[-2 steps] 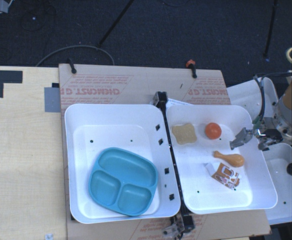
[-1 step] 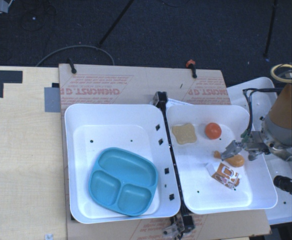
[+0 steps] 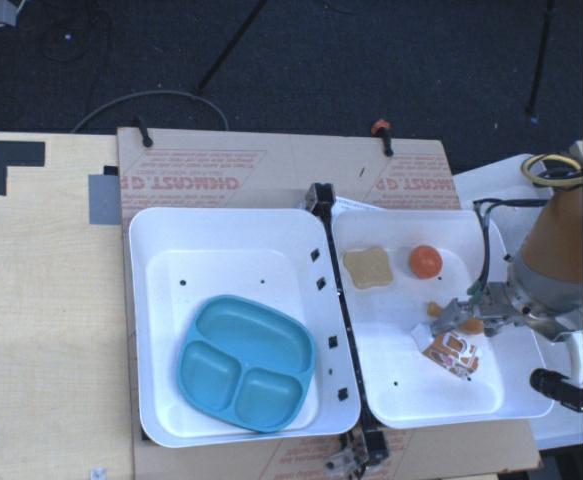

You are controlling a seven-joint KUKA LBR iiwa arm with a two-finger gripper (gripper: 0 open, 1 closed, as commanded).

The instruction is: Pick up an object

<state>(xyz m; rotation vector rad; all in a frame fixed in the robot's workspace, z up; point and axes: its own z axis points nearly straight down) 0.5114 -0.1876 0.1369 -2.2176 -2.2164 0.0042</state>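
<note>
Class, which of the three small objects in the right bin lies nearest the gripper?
The orange-and-white packet, just below the gripper; the tan square and orange ball lie farther away.

Right bin [image 3: 401, 393] floor lies open at its near-left — toast [image 3: 368, 267], tomato [image 3: 425, 261], packet [image 3: 452, 352] apparently crowd the rest.

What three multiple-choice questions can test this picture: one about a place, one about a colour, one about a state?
1. Where does the blue divided tray lie?
A. left bin
B. right bin
C. bench

2. What colour is the ball beside the slice of bread?
A. green
B. orange-red
C. purple

3. How does the snack packet rest?
A. standing on the tray
B. flat on the right bin floor
C. hanging over the rim

Answers: 1 A, the tray fills the left bin. 2 B, its surface is orange-red. 3 B, it lies below the gripper.
</note>
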